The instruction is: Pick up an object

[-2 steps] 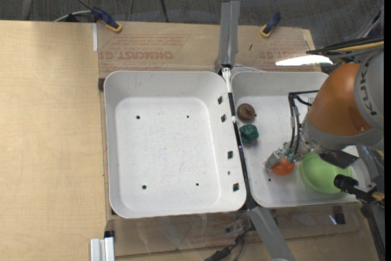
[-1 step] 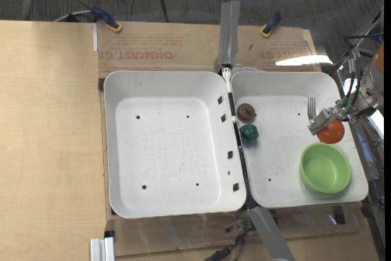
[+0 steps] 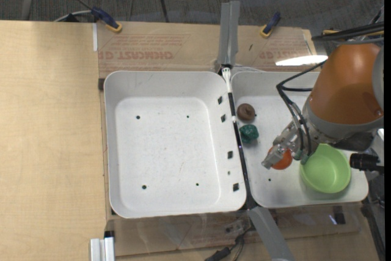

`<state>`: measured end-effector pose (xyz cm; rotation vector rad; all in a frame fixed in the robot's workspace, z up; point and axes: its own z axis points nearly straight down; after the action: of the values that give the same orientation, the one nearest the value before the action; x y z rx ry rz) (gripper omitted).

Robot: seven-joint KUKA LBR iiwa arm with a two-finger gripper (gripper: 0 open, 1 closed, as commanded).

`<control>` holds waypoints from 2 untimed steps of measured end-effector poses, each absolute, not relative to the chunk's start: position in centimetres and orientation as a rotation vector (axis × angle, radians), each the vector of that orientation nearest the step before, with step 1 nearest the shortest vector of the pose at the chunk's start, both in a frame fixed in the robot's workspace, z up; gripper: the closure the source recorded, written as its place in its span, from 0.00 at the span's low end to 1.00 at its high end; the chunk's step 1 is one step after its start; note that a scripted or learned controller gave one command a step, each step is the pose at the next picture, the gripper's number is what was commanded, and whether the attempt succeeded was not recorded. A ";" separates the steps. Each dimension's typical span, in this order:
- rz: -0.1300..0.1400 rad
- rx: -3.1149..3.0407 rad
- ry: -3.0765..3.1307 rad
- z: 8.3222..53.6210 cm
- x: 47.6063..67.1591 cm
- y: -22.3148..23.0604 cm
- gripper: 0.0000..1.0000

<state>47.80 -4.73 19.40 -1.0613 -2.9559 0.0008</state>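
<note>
My gripper is low over the right bin, coming in from the right under the orange wrist band. An orange-red object sits right at its tip and is partly covered by it; I cannot tell if it is gripped. A small dark green object lies to the left of the gripper near the divider. A brown round object lies just behind the green one. A light green bowl rests at the bin's front right, close beside the gripper.
The left bin stands beside the right one, with a narrow divider between them. Cardboard lies under both bins and a wooden bench top spreads to the left. Black cables run along the arm on the right.
</note>
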 end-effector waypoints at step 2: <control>0.000 -0.180 -3.140 10.1 47.9 -20.4 1.00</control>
<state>47.85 -20.44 10.11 -0.1802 -3.1396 0.0004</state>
